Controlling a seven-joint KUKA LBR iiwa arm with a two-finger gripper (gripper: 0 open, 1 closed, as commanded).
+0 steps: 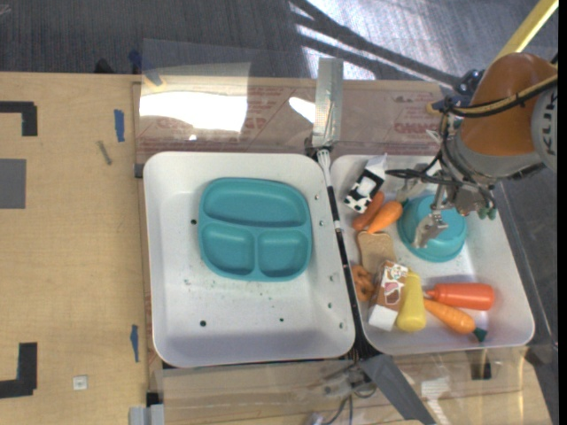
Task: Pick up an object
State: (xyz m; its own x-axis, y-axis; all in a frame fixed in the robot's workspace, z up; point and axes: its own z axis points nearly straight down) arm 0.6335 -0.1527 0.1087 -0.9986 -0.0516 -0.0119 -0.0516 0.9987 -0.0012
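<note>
Robot arm (509, 113) over the right bin (514, 282) of toy food.
Jaws above the teal bowl (434, 237); their state cannot be told. Cardboard lettering behind is unreadable.

You have two bins: the left bin (168, 264) and the right bin (509, 277) look like smooth, glossy white plastic. Inside the left bin, the teal divided plate (255, 228) reads as matt plastic. Left of that bin, the bench (66, 264) looks like matt, pale wood board. Behind it, clear glossy sheeting (190, 104) catches glare.
</note>
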